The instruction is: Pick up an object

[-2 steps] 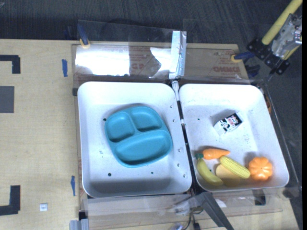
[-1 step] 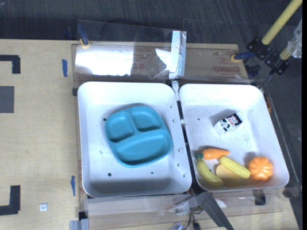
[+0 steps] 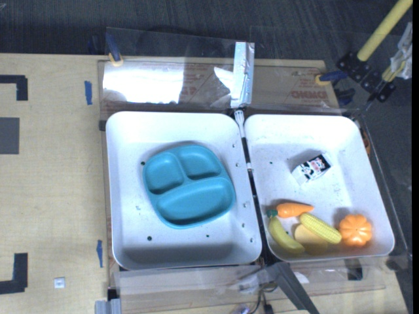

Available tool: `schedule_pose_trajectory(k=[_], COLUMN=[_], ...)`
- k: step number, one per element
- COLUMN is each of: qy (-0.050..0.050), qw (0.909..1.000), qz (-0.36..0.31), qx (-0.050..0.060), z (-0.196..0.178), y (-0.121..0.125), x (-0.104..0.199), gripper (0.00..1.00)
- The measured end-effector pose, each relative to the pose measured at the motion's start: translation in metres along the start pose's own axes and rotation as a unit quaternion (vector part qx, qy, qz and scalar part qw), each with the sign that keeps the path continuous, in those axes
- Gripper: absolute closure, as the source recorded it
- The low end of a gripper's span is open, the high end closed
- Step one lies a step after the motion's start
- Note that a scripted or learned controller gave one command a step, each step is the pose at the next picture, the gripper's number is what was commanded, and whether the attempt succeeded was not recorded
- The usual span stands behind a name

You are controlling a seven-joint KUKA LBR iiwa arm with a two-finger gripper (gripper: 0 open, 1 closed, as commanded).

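In the right bin (image 3: 340, 131) lie a small black-and-white carton (image 3: 311, 168), an orange carrot (image 3: 292, 209), a yellow banana (image 3: 282, 235), a yellow corn cob (image 3: 319, 227) and a small orange pumpkin (image 3: 355, 230). The food pieces cluster along the bin's near edge; the carton rests apart near the middle. A blue divided plate (image 3: 188, 184) sits in the left bin (image 3: 124, 136).
A clear plastic panel (image 3: 177, 77) stands behind the bins on the wooden bench (image 3: 46, 175). A yellow rod with black clamps (image 3: 376, 38) sits at the upper right, beyond the right bin.
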State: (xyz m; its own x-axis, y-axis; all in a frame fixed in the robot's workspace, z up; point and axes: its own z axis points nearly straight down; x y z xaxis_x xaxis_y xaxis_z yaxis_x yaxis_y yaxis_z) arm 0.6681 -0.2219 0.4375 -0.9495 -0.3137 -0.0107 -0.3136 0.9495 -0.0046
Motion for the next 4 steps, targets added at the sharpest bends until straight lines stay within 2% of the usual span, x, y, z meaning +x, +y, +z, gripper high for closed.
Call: schedule_pose_trajectory(k=[1, 2, 3, 4], qy=[0.0, -0.001, 0.0, -0.001], qw=[0.9825, 0.8531, 0.7633, 0.6552], qz=[-0.186, -0.522, -0.646, -0.755], qx=[0.0, -0.001, -0.005, -0.005], z=[0.0, 0.001, 0.001, 0.001], y=[0.0, 0.0, 0.02, 0.027], x=[0.0, 0.0, -0.006, -0.008], gripper=[1.0, 1.0, 1.0, 1.0])
